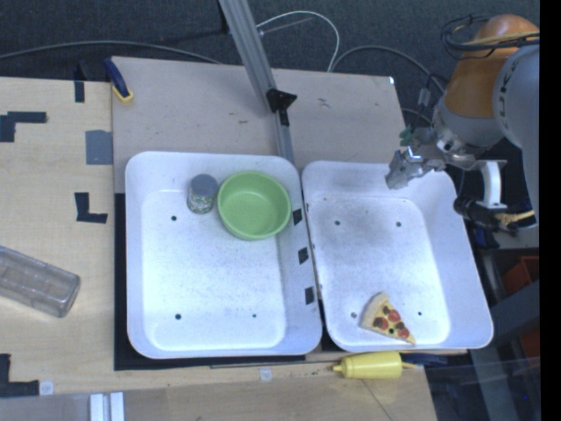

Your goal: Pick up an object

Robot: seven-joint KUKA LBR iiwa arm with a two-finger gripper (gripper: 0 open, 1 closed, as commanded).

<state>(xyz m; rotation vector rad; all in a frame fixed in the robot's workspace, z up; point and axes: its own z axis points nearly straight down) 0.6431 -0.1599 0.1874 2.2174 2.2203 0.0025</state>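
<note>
Gripper (400, 172): over the right bin's (438, 235) far rim; finger state cannot be told.
Pizza slice (387, 317): nearest candidate, same bin, well toward its near edge. Probably light, flat, rigid toy; pinch across the thick crust edge.
Green bowl (254, 204): left bin (210, 305), well apart; likely light, slippery; take by the rim.
Small can (202, 194): touching the bowl's far side.

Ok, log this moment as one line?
tool over right bin's far rim | nothing held | pizza slice near corner | bowl, can left bin
</note>
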